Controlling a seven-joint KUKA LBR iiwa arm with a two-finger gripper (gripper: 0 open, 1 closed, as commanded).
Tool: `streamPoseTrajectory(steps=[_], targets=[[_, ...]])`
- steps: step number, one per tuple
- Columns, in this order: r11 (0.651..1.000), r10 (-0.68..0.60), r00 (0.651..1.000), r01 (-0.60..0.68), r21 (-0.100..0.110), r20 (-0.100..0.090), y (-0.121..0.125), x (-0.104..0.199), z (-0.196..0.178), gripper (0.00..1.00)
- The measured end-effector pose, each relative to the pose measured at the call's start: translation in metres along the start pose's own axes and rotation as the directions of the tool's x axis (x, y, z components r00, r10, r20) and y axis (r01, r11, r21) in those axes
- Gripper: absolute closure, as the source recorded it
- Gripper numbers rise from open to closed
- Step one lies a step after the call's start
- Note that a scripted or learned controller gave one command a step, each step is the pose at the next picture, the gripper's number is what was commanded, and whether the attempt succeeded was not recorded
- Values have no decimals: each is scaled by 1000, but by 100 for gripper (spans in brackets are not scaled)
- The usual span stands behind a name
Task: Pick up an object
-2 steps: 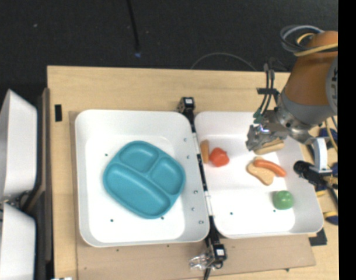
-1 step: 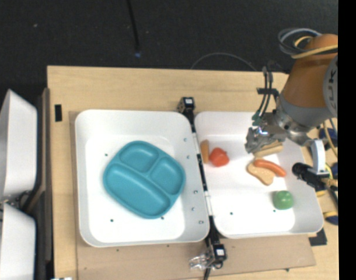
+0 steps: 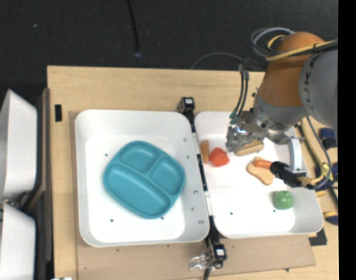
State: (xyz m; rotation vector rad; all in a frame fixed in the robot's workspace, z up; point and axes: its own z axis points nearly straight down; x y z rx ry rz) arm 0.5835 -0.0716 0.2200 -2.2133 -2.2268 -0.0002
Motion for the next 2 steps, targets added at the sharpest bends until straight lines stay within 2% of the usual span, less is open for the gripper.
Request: streamPoseTrajectory(steps=[2], targets=[[1000, -3, 1000, 3, -3, -1, -4, 112, -22, 100]])
